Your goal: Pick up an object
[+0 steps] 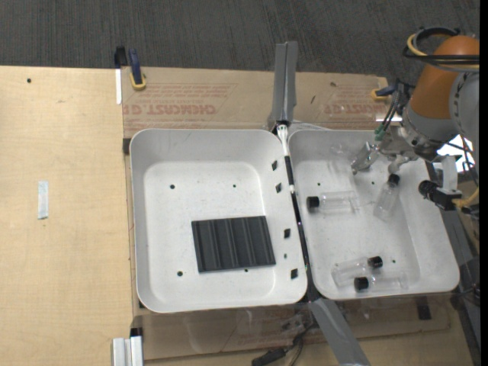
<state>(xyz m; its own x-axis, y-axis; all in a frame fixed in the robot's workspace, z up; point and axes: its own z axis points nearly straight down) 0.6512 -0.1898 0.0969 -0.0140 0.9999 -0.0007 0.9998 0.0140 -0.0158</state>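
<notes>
Arm (442,82) reaches in from the right, wrist over the far right corner of the right bin (427,284). Pincer (371,157) hangs low above the bin's far end, pointing toward the bin centre. Its fingers seem slightly apart, with white bin floor showing between them; nothing sits in the gap. Call it apart and empty.

Right bin contents: clear vials with black caps, hard to make out against the white floor.
- vial A (332,202), lying on its side mid-bin, cap toward the divider.
- vial B (387,197), lying at a slant just right of A, cap at its far end, nearest to the pincer.
- vial C (358,267), near the front wall, cap on the right.
- vial D (377,283), just in front of C, cap on the left; the two lie close, possibly touching.

Left bin (152,280): one dark ribbed slab (232,243), flat on the floor, front-centre. Well apart from the pincer.

Counter (61,280) bare wood to the left, a small pale strip (43,200) lying on it.

Progress, judged: nothing grasped, nothing lifted. All objects rest on bin floors. The pincer is at approach stage at most. Likeliest target is vial B, lying just in front of the tips. Left to do: descend, straddle a vial, close, raise it clear. The whole pick remains.

Risk: clear round vials may roll or slip out on closing.
</notes>
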